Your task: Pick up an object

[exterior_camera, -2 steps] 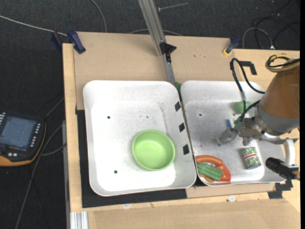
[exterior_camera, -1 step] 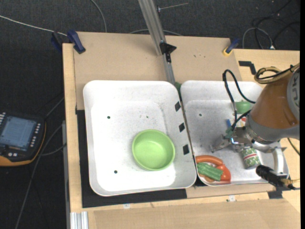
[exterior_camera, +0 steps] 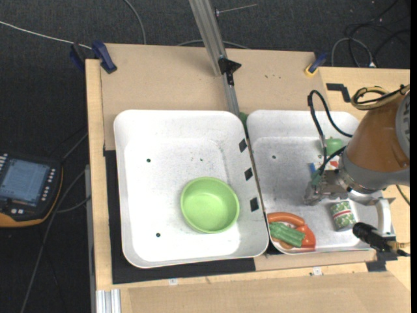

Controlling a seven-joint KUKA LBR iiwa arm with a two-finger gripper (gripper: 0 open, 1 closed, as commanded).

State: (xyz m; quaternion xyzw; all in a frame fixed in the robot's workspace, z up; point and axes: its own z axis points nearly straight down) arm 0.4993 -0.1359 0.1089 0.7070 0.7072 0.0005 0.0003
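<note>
In the camera view, two shallow white bins are seen side by side on a brown bench (exterior_camera: 169,77). The left bin (exterior_camera: 140,142) holds a green bowl (exterior_camera: 209,205), which is set upright near the divider between the bins. The right bin (exterior_camera: 280,149) is entered by the grey arm (exterior_camera: 381,149) from the right. The gripper (exterior_camera: 324,191) is lowered over the floor of the right bin, to the right of the divider. Nothing is seen between its fingers, and how far they are spread cannot be told.

Just right of the gripper, a small can (exterior_camera: 341,215) with a green and white label is seen lying in the right bin. Below the gripper, at the near corner by the divider, a plate of orange and green toy food (exterior_camera: 291,232) is placed. Above the gripper, a green object (exterior_camera: 333,146) is partly hidden by the arm. A black cable (exterior_camera: 316,113) is looped above the right bin.
</note>
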